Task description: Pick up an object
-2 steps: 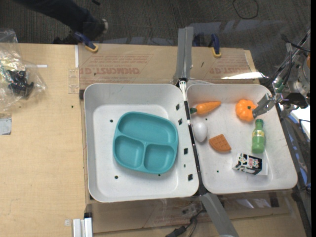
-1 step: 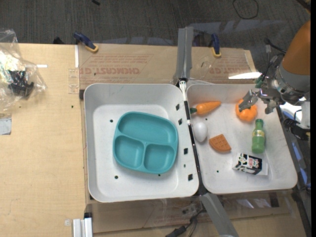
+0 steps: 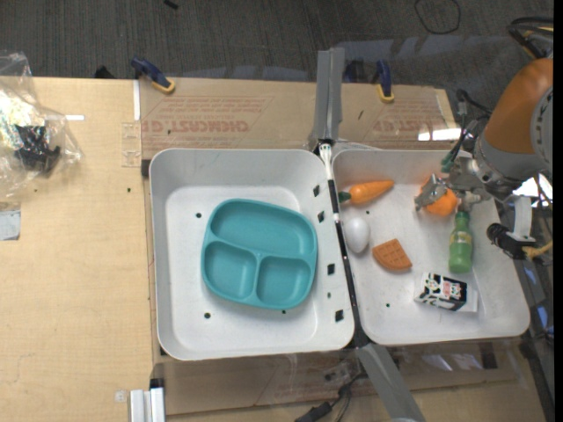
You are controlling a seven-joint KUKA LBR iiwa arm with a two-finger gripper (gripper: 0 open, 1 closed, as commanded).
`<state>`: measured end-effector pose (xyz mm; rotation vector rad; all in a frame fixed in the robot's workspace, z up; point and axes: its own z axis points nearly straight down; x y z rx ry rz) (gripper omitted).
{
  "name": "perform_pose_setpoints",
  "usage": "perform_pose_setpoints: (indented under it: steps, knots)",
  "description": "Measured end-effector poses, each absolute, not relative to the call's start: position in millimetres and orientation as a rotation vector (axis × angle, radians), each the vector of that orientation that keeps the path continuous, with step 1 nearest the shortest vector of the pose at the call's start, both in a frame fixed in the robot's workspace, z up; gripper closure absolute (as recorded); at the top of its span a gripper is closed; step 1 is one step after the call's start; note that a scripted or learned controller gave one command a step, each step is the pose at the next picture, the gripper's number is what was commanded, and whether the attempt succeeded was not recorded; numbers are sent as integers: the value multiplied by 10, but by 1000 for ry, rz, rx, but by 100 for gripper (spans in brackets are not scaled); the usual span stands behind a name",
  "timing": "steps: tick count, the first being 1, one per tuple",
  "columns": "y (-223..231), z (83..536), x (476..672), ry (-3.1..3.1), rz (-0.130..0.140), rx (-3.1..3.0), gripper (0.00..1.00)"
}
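— Where's the arm [image 3: 519, 117] got to?

— Over the far right corner of the right bin [image 3: 493, 319]. The grey body with its orange band comes in from the right, and the hand [image 3: 440, 193] is down low at the bin's back end.

— Has it got hold of anything?

— There's a small orange object [image 3: 442, 204] right at the fingertips, touching them as far as I can see. Whether it sits between the fingers or just beside them, I can't tell, and I can't tell if the hand is clenched or released either.

— What else is in that bin?

— A carrot [image 3: 368, 191] lying near the back left, pointing right. Just in front of it, against the dividing wall, a white egg-shaped thing [image 3: 355, 233]. Beside that, an orange wedge [image 3: 392, 255]. A green bottle [image 3: 460, 243] lies just below the hand, cap toward it. Nearest the front, a small black-and-white carton [image 3: 444, 291] on its side.

— And the left bin [image 3: 167, 262]?

— A teal divided plate [image 3: 259, 253], three compartments, roughly in the middle.

— Anything on the surface [image 3: 70, 280] itself?

— A clear plastic bag [image 3: 31, 130] with dark bits inside, far left, well apart from the bins.
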<state>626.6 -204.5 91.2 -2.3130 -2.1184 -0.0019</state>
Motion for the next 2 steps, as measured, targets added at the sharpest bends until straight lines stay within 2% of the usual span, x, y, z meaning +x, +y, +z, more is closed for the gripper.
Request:
perform_pose_setpoints:
  steps: [1, 2]
  knots:
    - [-2073, 1015, 6264, -2118, 1, -2318, 100]
    - [-1694, 1991, 6473, -2120, -1, -2322, 100]
